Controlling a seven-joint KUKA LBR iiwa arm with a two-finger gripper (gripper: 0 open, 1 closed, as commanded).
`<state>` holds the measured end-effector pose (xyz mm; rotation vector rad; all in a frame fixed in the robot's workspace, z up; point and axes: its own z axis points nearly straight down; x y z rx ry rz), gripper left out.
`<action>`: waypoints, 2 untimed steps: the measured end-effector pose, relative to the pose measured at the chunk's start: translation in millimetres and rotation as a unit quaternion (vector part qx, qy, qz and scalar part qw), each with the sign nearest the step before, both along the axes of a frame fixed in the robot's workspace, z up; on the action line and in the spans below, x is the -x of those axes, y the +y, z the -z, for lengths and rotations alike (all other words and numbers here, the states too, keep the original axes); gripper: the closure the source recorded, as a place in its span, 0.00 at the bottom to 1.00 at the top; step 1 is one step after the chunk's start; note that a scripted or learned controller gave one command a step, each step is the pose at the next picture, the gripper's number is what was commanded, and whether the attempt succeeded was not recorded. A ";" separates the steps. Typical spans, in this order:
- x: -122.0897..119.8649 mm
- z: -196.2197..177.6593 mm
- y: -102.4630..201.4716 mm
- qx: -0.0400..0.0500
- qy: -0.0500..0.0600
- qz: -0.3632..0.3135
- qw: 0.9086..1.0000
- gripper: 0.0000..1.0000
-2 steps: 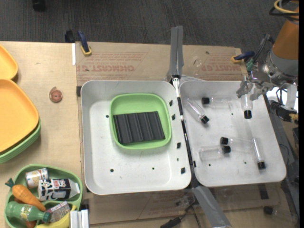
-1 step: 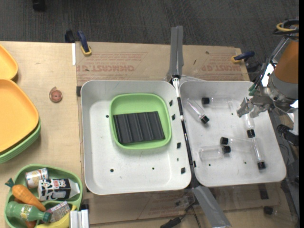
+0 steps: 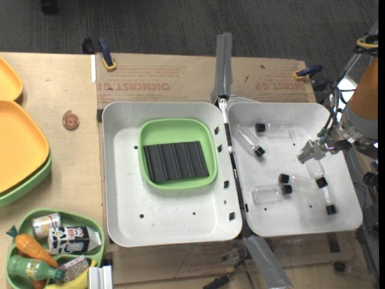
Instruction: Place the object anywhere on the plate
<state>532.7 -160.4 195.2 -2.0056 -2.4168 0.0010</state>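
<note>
The gripper (image 3: 308,152) hovers just up-left of a clear vial (image 3: 320,178); the green plate (image 3: 177,129) lies far left.

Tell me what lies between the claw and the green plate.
In the camera view: clear vials with black caps, then the bins' rims, between the claw and green plate.

You have dark grey carpet (image 3: 180,11) beyond the bench, a pale wooden tabletop (image 3: 72,155) and brown cardboard (image 3: 162,77) well left of the jaws.
</note>
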 end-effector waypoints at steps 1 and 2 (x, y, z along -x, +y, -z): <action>35.4 11.3 24.1 0.000 0.001 -0.071 0.997 1.00; 50.2 -18.6 70.0 0.000 0.000 -0.119 0.993 1.00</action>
